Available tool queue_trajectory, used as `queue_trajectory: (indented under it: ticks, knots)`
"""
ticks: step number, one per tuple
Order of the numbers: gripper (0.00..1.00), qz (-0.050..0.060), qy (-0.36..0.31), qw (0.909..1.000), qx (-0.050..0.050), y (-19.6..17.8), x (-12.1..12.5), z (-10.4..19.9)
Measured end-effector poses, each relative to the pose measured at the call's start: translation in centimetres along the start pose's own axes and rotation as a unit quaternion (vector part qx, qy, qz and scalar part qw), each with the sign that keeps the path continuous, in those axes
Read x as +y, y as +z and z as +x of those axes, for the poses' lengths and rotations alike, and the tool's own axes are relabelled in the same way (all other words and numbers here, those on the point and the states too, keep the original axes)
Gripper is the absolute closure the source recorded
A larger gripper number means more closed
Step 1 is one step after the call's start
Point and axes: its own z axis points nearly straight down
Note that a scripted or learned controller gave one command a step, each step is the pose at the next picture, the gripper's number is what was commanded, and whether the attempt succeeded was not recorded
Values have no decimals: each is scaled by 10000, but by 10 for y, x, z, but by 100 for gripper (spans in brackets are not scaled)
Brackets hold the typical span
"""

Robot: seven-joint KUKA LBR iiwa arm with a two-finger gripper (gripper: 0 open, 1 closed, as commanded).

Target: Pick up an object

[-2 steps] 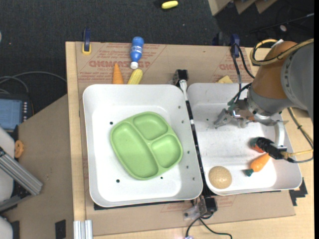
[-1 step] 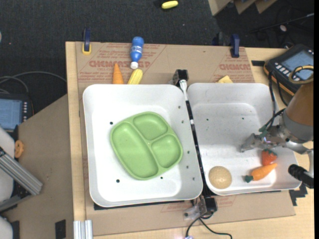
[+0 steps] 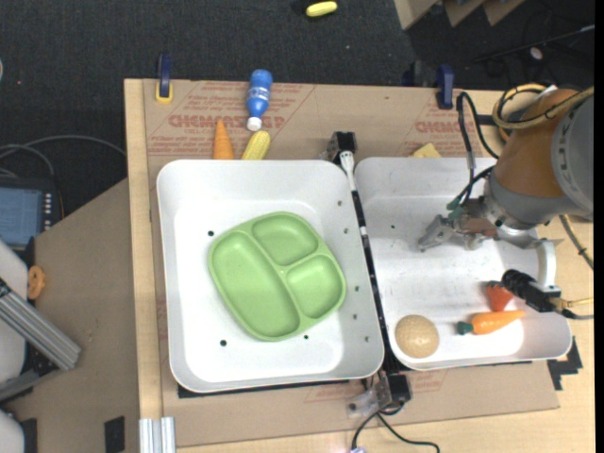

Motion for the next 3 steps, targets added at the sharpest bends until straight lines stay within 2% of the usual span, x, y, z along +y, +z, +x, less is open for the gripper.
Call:
queue_trajectory:
  ticks: [1,2,3]
  knots:
    - [0,46,35,10000,63,-1,-79,-67]
    - [100,24,31,10000,4,-10,-76,-68]
    - [100,7,-13,10000,17,-11,-33,10]
